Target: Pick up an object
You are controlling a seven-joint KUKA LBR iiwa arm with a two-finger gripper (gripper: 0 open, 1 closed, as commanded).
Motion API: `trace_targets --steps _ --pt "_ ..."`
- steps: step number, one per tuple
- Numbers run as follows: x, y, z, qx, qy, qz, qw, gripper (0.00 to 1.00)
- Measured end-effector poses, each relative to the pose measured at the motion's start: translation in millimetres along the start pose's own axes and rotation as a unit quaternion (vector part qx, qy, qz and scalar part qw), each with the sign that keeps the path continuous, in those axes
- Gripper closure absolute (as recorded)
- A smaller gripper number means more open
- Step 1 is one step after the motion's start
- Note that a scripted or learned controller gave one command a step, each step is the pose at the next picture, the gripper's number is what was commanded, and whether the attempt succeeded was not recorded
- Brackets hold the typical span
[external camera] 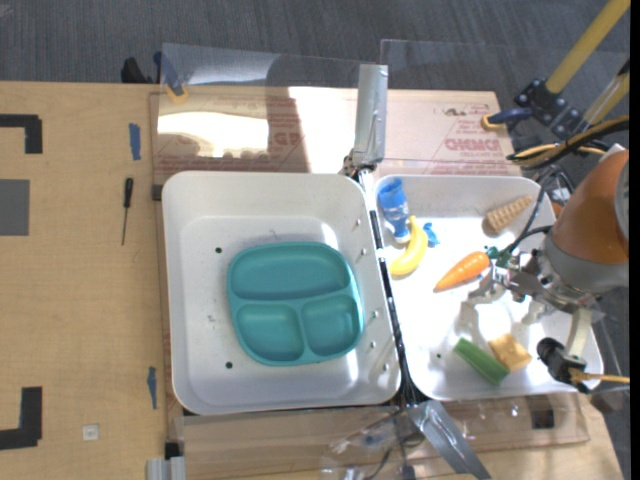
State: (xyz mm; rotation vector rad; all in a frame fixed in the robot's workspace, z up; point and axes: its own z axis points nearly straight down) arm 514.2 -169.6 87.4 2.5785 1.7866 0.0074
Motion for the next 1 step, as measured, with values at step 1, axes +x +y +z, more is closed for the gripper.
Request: trace_targets --steps 1 --pt "41.7 42.9 0.4 0.0 -0.001 -0.139 0.9904 0.0"
